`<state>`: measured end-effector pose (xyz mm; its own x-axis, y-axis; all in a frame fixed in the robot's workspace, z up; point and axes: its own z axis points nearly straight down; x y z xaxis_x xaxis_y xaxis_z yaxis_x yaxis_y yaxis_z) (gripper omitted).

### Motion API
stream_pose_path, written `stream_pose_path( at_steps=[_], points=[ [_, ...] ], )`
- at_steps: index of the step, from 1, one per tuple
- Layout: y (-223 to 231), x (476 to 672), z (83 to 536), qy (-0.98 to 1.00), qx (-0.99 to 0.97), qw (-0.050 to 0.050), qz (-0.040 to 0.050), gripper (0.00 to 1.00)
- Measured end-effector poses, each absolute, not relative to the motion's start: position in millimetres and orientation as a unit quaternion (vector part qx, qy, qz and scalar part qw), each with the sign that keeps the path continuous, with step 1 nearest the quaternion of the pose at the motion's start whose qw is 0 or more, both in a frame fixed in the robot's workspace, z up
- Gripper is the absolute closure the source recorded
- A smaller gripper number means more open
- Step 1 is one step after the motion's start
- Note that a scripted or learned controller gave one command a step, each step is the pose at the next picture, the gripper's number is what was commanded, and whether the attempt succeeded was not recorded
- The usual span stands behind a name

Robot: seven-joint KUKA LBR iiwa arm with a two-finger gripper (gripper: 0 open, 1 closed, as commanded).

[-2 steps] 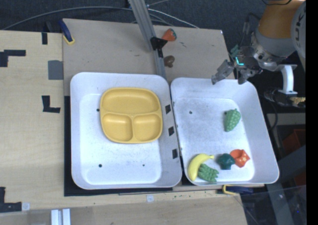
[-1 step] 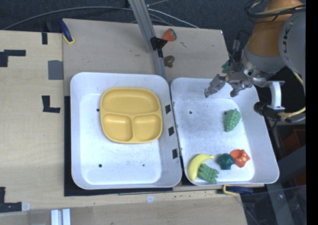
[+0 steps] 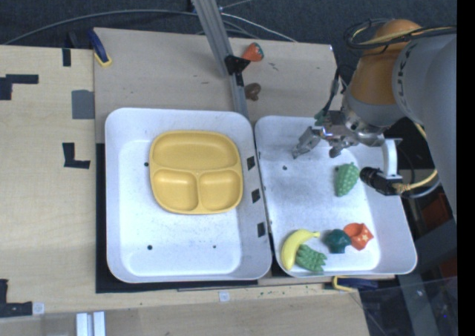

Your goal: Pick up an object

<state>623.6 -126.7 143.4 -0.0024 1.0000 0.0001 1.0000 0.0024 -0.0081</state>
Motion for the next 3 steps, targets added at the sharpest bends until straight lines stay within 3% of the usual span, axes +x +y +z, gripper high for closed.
stream_pose_path(
  at_steps=[1,2,3],
  points=[
    [-125.8,621.7,88.9,-0.708,-0.706,0.003,0.0027,0.00],
    [-124.9,623.3,102.4,-0.708,-0.706,0.001,0.0008,1.00],
    [-125.7,619.5,145.8,-0.708,-0.707,-0.001,-0.0009,1.00]
  ],
)
